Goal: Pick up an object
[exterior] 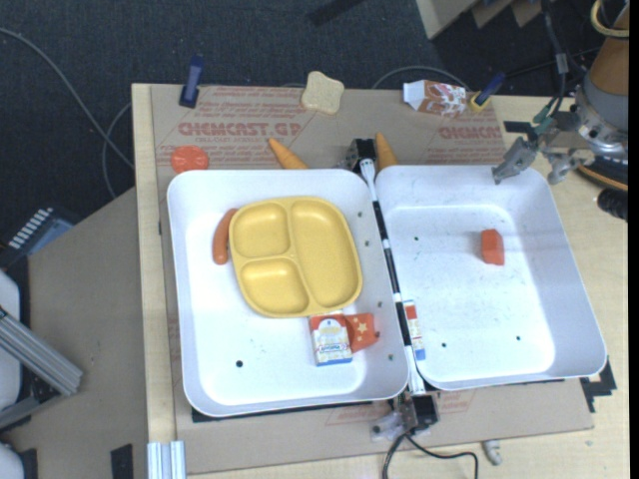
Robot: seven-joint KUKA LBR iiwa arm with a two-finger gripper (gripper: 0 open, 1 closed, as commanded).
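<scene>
Small orange-red block [491, 246] lying alone on the floor of the right bin [519, 352], toward its upper middle. Claw [532, 163] poised over that bin's upper right corner, well apart from the block; its two fingers spread open, holding nothing. Left bin [200, 347]: yellow divided plate [296, 255], a sausage [221, 238] just beside the plate's left edge, and a small carton [331, 340] touching a red packet [362, 329] below the plate. Bread slice [322, 92] on the surface [250, 128] behind the bins.
</scene>
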